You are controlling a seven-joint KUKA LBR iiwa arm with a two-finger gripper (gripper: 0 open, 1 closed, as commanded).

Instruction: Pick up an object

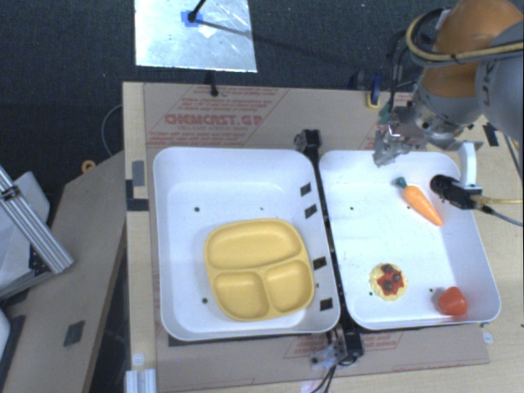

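Carrot (423, 204) lies in the right bin (483, 260), near the tool (391, 151). It looks light, hard and smooth, so grab its fat middle. I cannot tell the tool's state.

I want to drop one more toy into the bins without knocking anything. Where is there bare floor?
The right bin has a bare stretch between the divider and the carrot, above the small pizza. The left bin is bare along its top, above the yellow tray. Crowded: the right bin's near right corner with the tomato, and its top edge under the gripper.
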